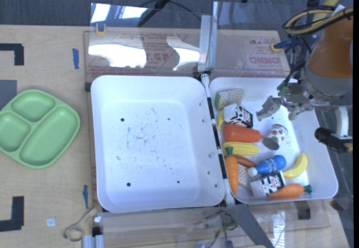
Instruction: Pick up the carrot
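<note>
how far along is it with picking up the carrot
Done: the arm has reached over the right bin, with the claw above the toys. In hand: nothing visible; I can't tell how the claw is set. Left: the whole grasp and lift. One carrot lies along the bin's left wall and another carrot rests near the front edge, both apart from the claw.

We are seeing two bins sitting side by side on surface (45, 45); left bin (151, 129) holding nothing, right bin (322, 177) holding toys. Carrot (231, 173) lying along right bin's left wall. Divided plate (38, 127) sitting left of bins. Hand (273, 106) hanging over right bin.
</note>
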Motion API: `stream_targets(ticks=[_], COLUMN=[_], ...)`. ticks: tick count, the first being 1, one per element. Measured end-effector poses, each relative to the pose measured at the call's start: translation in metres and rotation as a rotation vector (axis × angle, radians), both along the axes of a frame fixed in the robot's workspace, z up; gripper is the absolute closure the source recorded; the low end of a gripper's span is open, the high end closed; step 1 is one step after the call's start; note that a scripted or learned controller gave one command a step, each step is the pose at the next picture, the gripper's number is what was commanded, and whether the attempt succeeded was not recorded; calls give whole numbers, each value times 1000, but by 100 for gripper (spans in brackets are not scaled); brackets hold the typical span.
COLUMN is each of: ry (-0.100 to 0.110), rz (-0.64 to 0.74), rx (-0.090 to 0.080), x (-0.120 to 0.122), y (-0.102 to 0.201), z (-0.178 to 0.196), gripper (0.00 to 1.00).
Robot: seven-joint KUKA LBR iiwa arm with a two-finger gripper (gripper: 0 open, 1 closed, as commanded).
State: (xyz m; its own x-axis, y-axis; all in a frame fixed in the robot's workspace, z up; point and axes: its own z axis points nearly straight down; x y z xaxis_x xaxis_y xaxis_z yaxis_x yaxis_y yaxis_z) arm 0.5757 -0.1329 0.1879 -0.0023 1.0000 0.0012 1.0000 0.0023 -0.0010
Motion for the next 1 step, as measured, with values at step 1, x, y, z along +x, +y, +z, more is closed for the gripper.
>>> stream_targets(ticks=[1], ry=[-19], rz=[275], rx=[-3], x=[-8], y=[9], z=[-71], gripper=[0])
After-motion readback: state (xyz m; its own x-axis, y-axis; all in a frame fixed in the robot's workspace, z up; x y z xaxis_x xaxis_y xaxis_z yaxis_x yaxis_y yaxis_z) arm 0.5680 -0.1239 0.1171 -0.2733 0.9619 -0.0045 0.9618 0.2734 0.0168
